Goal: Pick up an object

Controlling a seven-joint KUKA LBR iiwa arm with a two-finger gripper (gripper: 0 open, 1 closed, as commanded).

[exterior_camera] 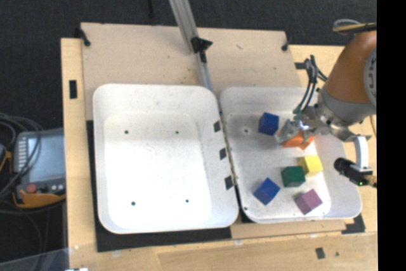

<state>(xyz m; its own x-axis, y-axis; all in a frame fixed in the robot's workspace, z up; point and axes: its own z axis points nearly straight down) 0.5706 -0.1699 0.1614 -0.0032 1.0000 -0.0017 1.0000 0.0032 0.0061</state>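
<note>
The bench is seen to carry two shallow white bins side by side. The left bin is the larger in view, and only a few dark specks are noted on its floor. The right bin holds all the loose objects. The arm is seen entering over the right bin's right edge, with its orange band above the wrist.

The gripper is positioned low over the middle of the right bin, toward its far right part; whether it is spread or pressed together cannot be told.

An orange block is seen directly under the gripper, partly covered by it. A blue cube is recorded just beside the gripper, toward the bin's far left. A second blue cube lies near the bin's near left corner. A green cube and a yellow cube are touching near the right edge. A purple cube lies by the near edge.
</note>
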